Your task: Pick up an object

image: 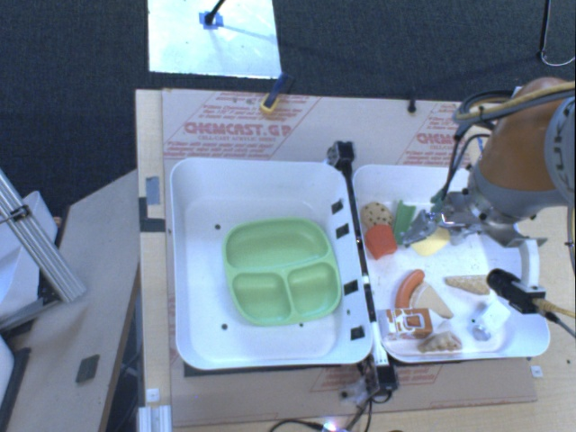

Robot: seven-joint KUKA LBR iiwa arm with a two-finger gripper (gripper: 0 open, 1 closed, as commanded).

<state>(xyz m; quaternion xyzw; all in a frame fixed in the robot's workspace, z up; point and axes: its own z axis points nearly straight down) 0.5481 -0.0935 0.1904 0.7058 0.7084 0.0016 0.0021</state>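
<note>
Arm (531,160) enters from the right and hangs over the upper half of the right bin (531,336). Gripper (423,229) sits low among the toy food near that bin's left side; its metal fingers point left and down, one over a green piece (404,215) and close to a pale yellow piece (434,244). Cannot tell how far the fingers are spread or whether anything is caught between them; nothing is visibly lifted. Crowding around the gripper: a speckled cookie (375,213) just up-left, a red block (381,240) just left, both close to the divider (353,241) that joins the two bins. Lower in the same bin lie a red-orange sausage (409,287), a tan wedge (438,302), a small orange-and-white carton (405,323), a beige crumpled piece (440,341), a flat pastry slice (467,284) and a small whitish item (482,324). A black cylindrical part (511,292) sticks out over the bin's right side. Left bin (198,241) holds one light green divided tray (280,269) with three compartments, lying flat near the centre, nothing in it. White floor shows all round the tray, widest at the top and left. In the right bin the open floor is a strip along the top rim and a patch in the middle right, between the yellow piece and the pastry slice. Both bins rest on a cardboard sheet (243,129) with red print.
</note>
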